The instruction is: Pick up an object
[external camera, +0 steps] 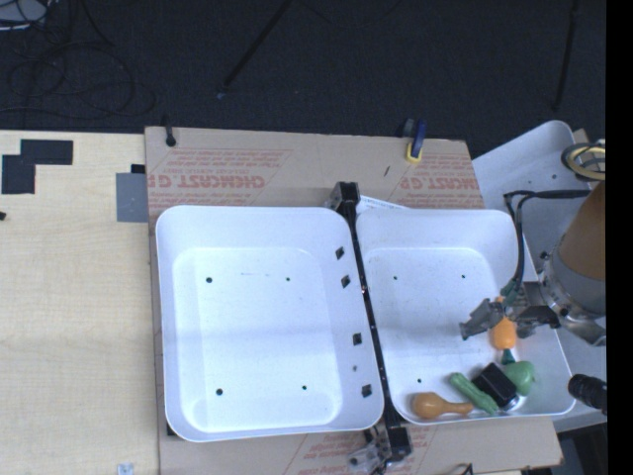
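Note:
My gripper (506, 323) hangs over the right side of the right bin (435, 265), its fingers spread open. A small orange object (504, 335) sits directly beneath, in the gap between the fingers, and neither finger touches it. Just in front, in the bin's near right corner, lie a black block (495, 384), a green rounded piece (520, 373), a long green piece (473, 391) and a tan gourd-shaped object (440, 405).
The left bin (178, 265) stands beside the right one, joined by a black divider rail (358, 295). Both rest on a cardboard sheet (297, 171). The arm's orange band (598, 236) and cables (524, 206) are at the right edge.

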Robot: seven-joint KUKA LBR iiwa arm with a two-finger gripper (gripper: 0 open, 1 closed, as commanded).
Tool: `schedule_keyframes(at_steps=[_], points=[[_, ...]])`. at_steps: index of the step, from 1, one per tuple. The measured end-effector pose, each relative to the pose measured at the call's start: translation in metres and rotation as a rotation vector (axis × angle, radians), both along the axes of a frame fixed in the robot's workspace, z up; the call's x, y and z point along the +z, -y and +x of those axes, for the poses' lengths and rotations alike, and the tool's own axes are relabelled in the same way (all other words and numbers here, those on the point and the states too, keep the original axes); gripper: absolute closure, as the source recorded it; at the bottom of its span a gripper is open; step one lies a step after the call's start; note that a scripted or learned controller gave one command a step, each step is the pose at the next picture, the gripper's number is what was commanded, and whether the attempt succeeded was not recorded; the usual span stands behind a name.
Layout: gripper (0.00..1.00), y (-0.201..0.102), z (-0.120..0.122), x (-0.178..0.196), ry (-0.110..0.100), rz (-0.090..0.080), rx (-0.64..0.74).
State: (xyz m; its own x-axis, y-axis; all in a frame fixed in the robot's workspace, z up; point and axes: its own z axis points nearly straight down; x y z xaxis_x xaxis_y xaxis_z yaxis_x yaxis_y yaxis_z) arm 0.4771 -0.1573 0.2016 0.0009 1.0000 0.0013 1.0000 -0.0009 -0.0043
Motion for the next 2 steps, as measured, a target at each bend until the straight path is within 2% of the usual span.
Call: schedule_keyframes(at_steps=[1,2], points=[[0.0,-0.012,0.093,0.185,0.024,-0.007,0.007],[0.0,0.05,0.009,0.228,0.007,-0.005,-0.008]])
